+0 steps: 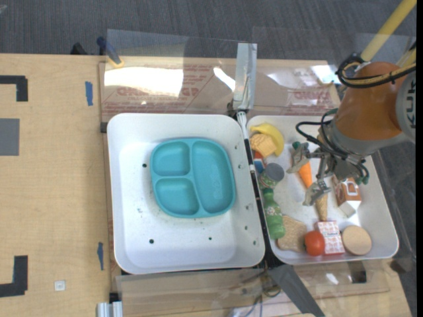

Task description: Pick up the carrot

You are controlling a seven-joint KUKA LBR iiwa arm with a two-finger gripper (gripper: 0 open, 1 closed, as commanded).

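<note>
carrot: one, in right bin

Dark grey carpet floor across the top; a light wooden bench fills the frame's left

Arm: cut off by the right edge, its wrist hiding part of the right bin. Gripper: finger spacing too small to tell. Carrot: partly covered by the gripper.
</note>
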